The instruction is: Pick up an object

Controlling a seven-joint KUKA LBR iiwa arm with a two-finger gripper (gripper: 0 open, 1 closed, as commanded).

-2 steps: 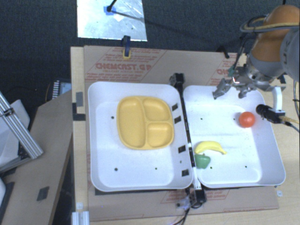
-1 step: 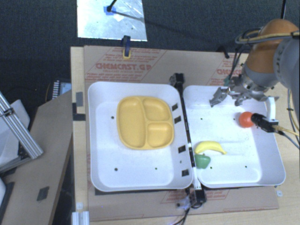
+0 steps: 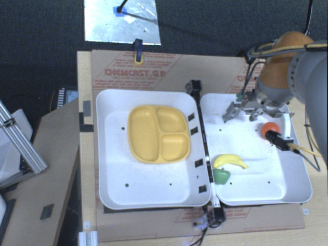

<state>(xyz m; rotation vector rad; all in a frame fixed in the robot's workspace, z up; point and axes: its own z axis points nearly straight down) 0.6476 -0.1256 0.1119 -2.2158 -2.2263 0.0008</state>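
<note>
Nearest, at about 7 o'clock in the right bin, lies a small green vegetable, touching or just beside a banana that sits at roughly 8 o'clock. An orange ball rests at about 2 o'clock in the same bin, close to the far right wall. The end effector hangs over this bin at about 11 o'clock; its two prongs look spread apart with nothing between them, so nothing is held. By my reading the task is in its approach step, with no object picked yet. The ball is the closest candidate, at the end effector's 4 o'clock, while the banana and vegetable lie at its 6 o'clock, well apart from it. The next move probably calls for shifting over one chosen object, lining the open prongs to either side of it, then lowering and closing; the ball may roll, and the banana and vegetable sit so close that a grab could catch both. Counting: two bins on the counter, the left bin bearing one yellow plate with three compartments; one banana, one vegetable, one ball
</note>
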